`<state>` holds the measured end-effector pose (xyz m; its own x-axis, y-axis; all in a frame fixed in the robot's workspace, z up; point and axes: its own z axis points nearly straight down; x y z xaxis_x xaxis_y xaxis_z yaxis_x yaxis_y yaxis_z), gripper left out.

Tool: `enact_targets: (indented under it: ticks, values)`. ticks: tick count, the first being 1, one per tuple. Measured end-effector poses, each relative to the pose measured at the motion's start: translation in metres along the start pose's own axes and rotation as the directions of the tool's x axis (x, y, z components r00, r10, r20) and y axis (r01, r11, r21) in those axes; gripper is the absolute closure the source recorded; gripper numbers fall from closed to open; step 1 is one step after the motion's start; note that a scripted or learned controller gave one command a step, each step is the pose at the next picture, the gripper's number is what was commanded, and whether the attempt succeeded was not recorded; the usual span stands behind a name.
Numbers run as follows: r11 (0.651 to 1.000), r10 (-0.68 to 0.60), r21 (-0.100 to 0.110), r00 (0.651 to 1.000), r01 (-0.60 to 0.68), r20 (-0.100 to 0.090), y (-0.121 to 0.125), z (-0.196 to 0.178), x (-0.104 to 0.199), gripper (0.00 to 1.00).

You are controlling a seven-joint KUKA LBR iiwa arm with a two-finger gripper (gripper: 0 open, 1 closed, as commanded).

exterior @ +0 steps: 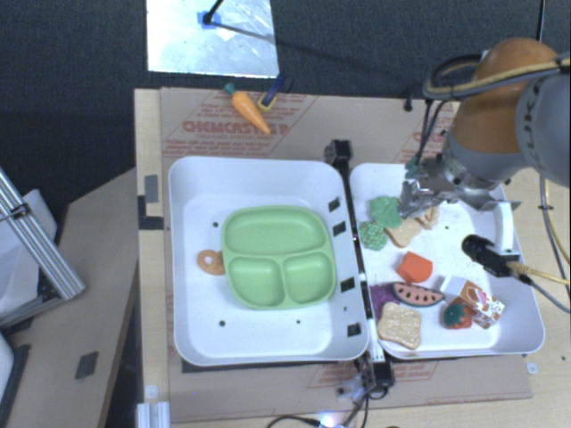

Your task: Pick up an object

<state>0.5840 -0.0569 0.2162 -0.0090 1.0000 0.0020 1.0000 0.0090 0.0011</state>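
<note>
Gripper (416, 201) sits low in the right bin (526, 328), directly over a tan cookie (406, 231) beside the green broccoli (384, 210); its grip cannot be told. Just below the cookie lies an orange block (415, 267).

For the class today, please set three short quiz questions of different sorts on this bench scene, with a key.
1. True or false: the green divided plate lies in the left bin.
2. Multiple choice: the toy carrot lies (A) in the left bin, (B) in the right bin, (C) on the board behind the bins.
3. Fill in: the tool is low over the ___ bin, near the green toys.

Key: 1 true; 2 C; 3 right.
</note>
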Motion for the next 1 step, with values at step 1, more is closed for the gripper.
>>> enact_targets:
  ticks: [1]
  values:
    - [1.000, 0.002, 0.001, 1.000, -0.002, 0.000, -0.0041, 0.0034, 0.0526, 1.00]
